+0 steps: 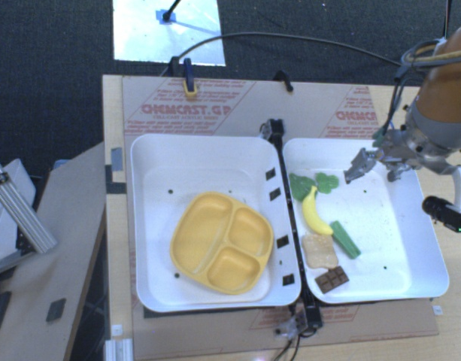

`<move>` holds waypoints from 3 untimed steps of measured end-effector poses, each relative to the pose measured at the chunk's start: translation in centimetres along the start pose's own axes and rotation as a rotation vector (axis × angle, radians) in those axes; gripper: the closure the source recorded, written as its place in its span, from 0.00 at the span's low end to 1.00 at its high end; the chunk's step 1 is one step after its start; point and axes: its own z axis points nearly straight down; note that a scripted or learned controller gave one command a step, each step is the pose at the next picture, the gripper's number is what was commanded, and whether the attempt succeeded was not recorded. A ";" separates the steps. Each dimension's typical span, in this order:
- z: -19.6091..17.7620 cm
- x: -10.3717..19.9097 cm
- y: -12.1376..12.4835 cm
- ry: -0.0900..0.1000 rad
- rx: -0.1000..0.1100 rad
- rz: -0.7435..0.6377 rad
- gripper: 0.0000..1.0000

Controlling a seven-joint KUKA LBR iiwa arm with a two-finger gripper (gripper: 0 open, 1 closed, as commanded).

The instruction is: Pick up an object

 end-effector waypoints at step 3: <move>9.2 -1.9 0.0 -0.001 -0.007 0.001 0.00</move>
